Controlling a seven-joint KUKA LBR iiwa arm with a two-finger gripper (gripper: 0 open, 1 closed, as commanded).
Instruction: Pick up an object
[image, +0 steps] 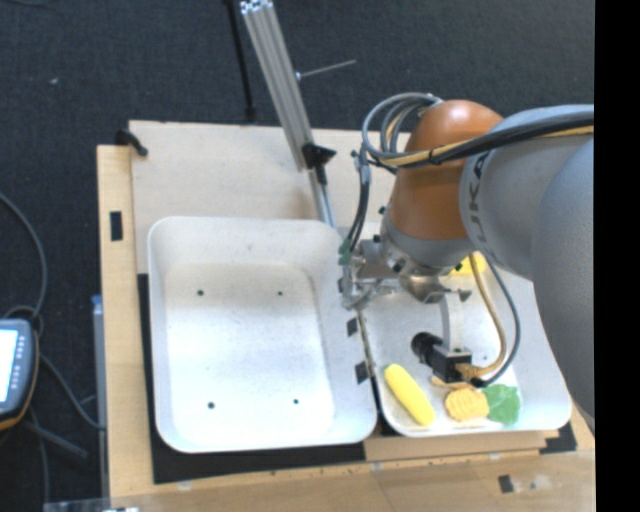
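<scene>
The arm's gripper hangs over the far part of the right bin, hidden under the wrist, so whether it is open or closed cannot be told. A yellow corn cob, a round biscuit and a green piece lie together at that bin's near edge.

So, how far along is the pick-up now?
Done: the arm is over the right bin. In hand: nothing can be seen gripped; the yellow corn, round biscuit and green piece lie on the bin floor. Left: grasp one and lift it.
</scene>
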